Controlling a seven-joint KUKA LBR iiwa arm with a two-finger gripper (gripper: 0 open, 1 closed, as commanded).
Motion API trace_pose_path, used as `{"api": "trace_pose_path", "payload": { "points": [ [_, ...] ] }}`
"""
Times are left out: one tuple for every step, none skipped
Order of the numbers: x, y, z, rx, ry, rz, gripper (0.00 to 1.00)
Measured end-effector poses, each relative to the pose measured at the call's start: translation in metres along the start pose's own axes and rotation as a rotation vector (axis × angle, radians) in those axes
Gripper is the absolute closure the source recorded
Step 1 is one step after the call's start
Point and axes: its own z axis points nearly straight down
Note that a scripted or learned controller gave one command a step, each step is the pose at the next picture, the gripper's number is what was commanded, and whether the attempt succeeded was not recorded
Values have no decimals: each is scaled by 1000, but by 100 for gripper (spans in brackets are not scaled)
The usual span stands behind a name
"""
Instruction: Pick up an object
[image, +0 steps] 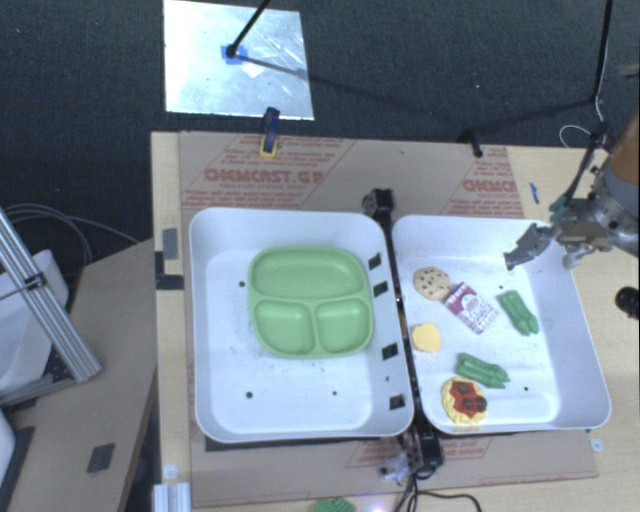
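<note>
Camera view: hand (545, 246) spread wide, holding nothing, above green bean (518, 311), wrapper (471, 307).

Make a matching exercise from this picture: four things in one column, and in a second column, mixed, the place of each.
Things:
1. green divided plate
2. cookie
3. pizza slice
4. gripper

Places:
A. right bin, near its front edge
B. above the right bin's far right part
C. left bin, in the middle
D. right bin, close to the divider between the bins, beside the small red and white packet

Pairs: 1-C, 2-D, 3-A, 4-B
</note>
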Motion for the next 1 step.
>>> {"api": "trace_pose_path", "payload": {
  "points": [
    [-48, 38, 99, 1, -1, 3, 0]
  ]
}}
